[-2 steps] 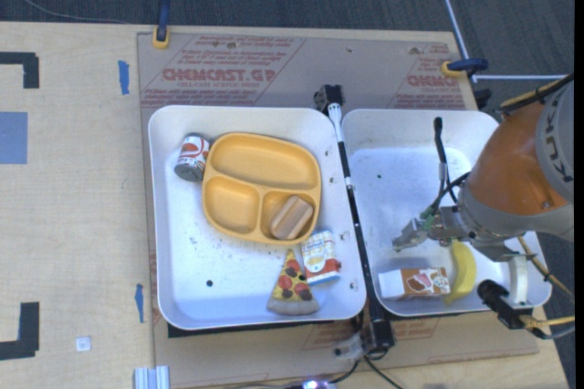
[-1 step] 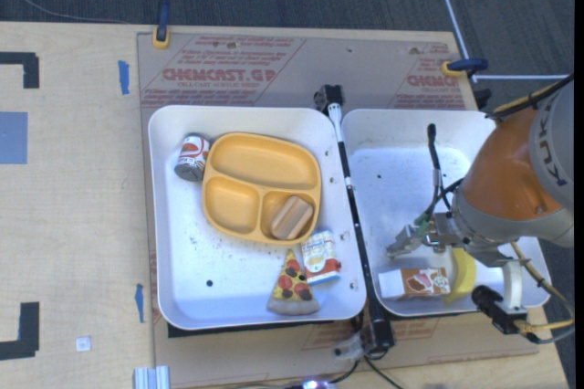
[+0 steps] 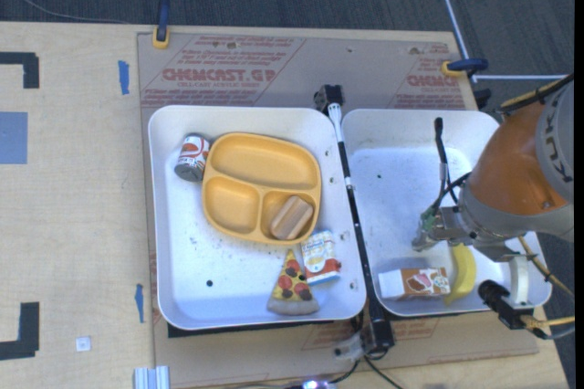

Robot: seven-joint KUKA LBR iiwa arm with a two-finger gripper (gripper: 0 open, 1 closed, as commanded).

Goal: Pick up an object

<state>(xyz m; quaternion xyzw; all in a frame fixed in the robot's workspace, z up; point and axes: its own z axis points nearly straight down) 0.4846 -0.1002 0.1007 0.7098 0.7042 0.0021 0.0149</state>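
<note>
The arm (image 3: 525,173), grey with an orange band, comes in from the right edge of the frame and bends down over the right bin (image 3: 392,163), its wrist hanging above that bin's lower right part. The tool (image 3: 436,232) sits at the end of the wrist, just above the two things lying along the bin's lower wall, but it is seen from above and half masked by cables, so how it stands cannot be told, and nothing is seen held in it. Directly below the tool lies a small carton (image 3: 415,283) with a white end and a red-brown picture, flat on the bin floor in the lower middle of the right bin. Touching its right end is a yellow banana (image 3: 464,272), curved and lying nearly upright in the frame, partly under the wrist. The left bin (image 3: 173,223) carries a yellow divided plate (image 3: 260,163) in its upper middle, with a tan bread roll (image 3: 291,216) in the plate's lower right compartment. A red and white can (image 3: 191,156) lies on its side just beside the plate's upper left rim. Below the plate, near the bin's lower right corner, sit a small white packet (image 3: 320,255) and a pizza slice (image 3: 293,285), close together. Both bins rest on a brown board on the pale wooden worktop (image 3: 73,195).
</note>
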